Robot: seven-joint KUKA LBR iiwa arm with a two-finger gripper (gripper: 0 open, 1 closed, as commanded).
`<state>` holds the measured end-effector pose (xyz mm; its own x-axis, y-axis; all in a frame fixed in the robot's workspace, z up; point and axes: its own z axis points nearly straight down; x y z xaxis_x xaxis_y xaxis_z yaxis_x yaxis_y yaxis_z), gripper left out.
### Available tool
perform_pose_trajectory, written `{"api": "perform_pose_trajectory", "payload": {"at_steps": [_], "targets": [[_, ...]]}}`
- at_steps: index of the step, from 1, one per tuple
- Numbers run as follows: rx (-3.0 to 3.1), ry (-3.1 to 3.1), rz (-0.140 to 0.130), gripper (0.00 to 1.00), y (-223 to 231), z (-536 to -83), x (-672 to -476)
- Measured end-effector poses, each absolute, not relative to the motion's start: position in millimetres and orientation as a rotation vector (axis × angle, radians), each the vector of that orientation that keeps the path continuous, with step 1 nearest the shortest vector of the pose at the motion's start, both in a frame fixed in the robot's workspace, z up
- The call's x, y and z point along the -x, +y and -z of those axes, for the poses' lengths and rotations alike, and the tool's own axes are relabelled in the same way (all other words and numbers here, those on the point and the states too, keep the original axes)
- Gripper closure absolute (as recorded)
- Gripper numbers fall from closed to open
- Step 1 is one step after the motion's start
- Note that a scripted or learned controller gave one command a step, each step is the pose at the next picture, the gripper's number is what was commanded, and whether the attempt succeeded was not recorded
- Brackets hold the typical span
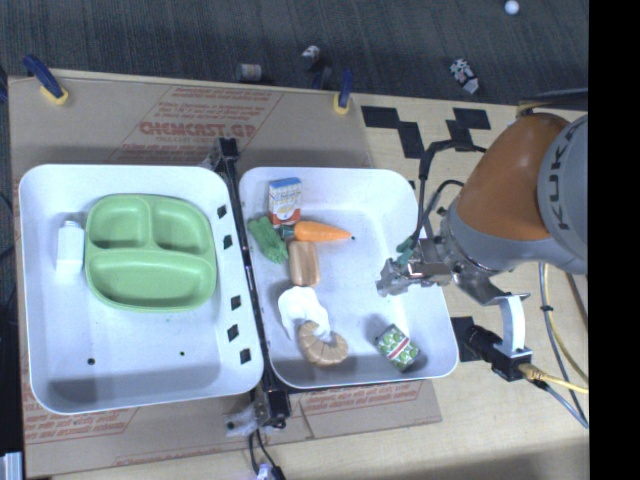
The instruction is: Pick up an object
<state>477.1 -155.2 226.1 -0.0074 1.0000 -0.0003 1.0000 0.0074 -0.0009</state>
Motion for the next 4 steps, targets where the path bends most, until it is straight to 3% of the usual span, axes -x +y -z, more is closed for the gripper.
{"api": "perform_pose_trajectory", "payload": {"at_steps": [2,3,4], "targets": [[2.213,-2.226,-0.004,1.0,-174.3,-217.2,-476.3],[2.218,-2.226,0.0,1.0,-201.2,-240.8,-476.9],[2.213,-2.228,-0.002,1.0,-195.0,-225.9,-476.9]]}}
